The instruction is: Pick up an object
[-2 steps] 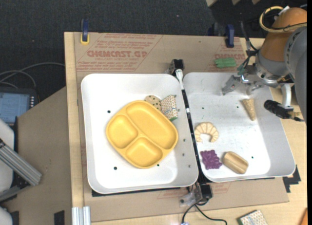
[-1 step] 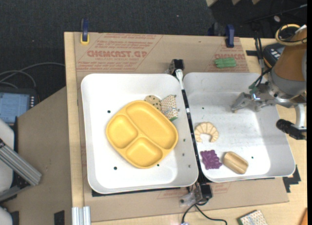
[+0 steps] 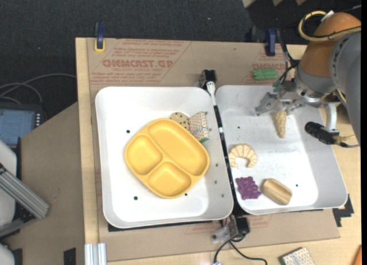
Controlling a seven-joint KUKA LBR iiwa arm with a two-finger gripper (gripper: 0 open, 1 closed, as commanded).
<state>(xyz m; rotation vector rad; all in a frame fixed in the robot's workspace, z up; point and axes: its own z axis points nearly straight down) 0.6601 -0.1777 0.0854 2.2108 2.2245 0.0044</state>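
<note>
My gripper (image 3: pixel 279 106) hovers over the back of the right bin (image 3: pixel 321 172), with its grey fingers (image 3: pixel 264 106) splayed open. A pale tan cone-shaped piece (image 3: pixel 280 125) lies on the bin floor just in front of the fingertips, its upper end close under them; nothing is clamped. Nearer the front of the same bin lie a croissant (image 3: pixel 243 155), a purple bunch of grapes (image 3: pixel 248 187) and a tan bread roll (image 3: pixel 276 191).
The left bin (image 3: pixel 109 143) holds a yellow divided plate (image 3: pixel 166 156), with a cookie (image 3: pixel 180 119) and a patterned wrapper (image 3: pixel 199 124) at its back edge. A green item (image 3: pixel 265 74) lies on the bench behind the right bin. A black cable part (image 3: pixel 321 133) hangs beside the arm.
</note>
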